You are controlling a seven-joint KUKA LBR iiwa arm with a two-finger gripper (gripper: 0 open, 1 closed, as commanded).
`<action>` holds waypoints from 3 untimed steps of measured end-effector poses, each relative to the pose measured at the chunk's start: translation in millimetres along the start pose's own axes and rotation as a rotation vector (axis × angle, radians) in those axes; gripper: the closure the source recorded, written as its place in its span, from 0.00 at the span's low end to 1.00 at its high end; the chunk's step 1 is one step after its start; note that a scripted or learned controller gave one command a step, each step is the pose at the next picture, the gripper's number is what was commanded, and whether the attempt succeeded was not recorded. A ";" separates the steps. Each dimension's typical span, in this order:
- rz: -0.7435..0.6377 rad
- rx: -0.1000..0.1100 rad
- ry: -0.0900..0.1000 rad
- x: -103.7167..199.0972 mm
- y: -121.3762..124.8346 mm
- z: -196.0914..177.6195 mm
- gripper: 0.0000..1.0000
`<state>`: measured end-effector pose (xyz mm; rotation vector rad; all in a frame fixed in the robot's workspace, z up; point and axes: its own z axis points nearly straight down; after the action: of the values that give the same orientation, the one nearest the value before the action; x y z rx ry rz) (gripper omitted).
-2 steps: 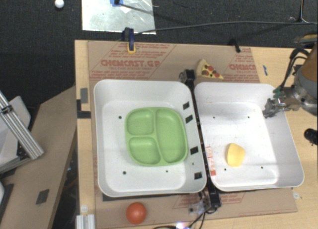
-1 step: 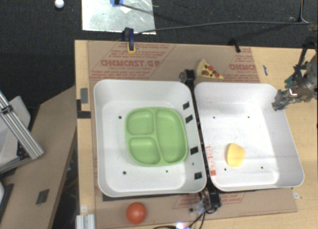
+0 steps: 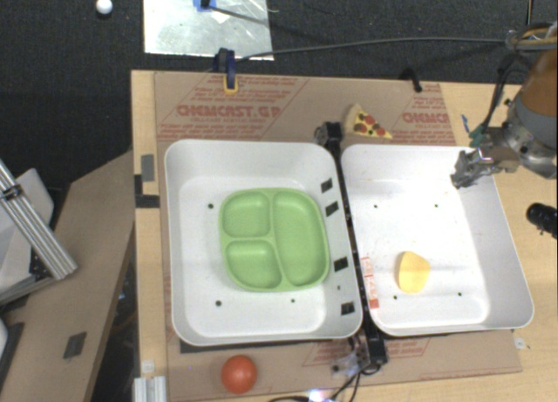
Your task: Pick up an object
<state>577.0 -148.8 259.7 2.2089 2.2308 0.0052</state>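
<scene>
Yellow object [image 3: 412, 271] near "CHEMCAST" board [image 3: 228, 111]

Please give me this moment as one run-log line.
gripper: over right bin far edge, holding nothing | yellow object: in right bin, apart from gripper | green tray: left bin

Two bins and four loose things on the worktop

Two white bins [image 3: 261, 160] [image 3: 436, 160], one green divided tray [image 3: 273, 239], one yellow piece [image 3: 413, 271], one red ball [image 3: 239, 373], one pizza-slice toy [image 3: 367, 123].
</scene>
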 end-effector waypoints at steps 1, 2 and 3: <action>0.001 0.002 0.000 52.7 10.3 16.5 1.00; 0.000 0.002 0.001 112.0 19.7 29.3 1.00; 0.000 0.002 0.001 163.8 22.6 21.6 1.00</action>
<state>598.1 15.2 238.3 2.2102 2.2326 0.0050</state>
